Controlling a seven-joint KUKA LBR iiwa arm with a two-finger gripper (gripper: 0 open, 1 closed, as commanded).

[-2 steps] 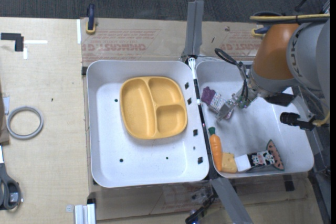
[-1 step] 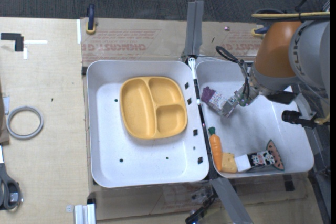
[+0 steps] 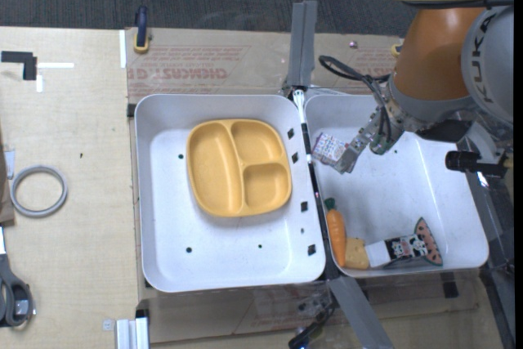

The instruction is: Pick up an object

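My gripper (image 3: pixel 350 157) hangs over the left part of the right bin (image 3: pixel 458 257), reaching in from the grey arm with the orange band. A small white packet with a printed pattern (image 3: pixel 327 147) lies right at its tip, beside the bin's left wall; whether it is gripped is unclear. An orange carrot (image 3: pixel 336 233), a yellowish chunk (image 3: pixel 356 252) and a flat printed wrapper (image 3: pixel 406 248) lie along the right bin's front edge. A yellow divided plate (image 3: pixel 239 167) rests in the left bin (image 3: pixel 163 257).
A metal divider bar (image 3: pixel 301 45) runs between the bins. On the bench at the left lie a grey tape ring (image 3: pixel 37 190) and scissors (image 3: pixel 12 302). A blue-handled clamp (image 3: pixel 141 29) sits behind the left bin.
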